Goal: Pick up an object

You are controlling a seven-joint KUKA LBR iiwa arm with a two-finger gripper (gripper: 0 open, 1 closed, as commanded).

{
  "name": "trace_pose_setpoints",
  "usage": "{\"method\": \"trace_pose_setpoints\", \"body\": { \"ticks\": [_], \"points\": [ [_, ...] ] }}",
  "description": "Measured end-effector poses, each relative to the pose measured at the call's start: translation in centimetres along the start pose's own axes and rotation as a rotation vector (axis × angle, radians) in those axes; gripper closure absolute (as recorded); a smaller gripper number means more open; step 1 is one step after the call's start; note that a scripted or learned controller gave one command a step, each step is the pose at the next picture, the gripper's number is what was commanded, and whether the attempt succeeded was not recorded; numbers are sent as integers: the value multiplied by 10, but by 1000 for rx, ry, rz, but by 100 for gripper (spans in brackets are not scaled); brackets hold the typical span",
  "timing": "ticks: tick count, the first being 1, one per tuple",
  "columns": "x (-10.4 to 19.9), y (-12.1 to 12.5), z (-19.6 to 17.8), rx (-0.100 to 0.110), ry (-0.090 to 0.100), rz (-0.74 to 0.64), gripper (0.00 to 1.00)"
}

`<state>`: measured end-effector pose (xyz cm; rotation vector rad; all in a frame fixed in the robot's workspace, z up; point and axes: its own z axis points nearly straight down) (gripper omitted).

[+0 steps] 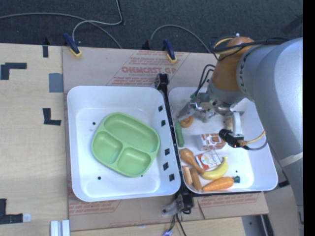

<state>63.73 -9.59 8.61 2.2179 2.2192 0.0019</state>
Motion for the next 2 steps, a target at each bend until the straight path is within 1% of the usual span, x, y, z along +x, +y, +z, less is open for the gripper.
{"method": "trace_pose_setpoints", "body": {
  "ticks": [1, 2],
  "points": [
    [2, 30, 1, 2, 1, -1, 0],
    [-2, 22, 1, 2, 0, -1, 0]
  ]
}}
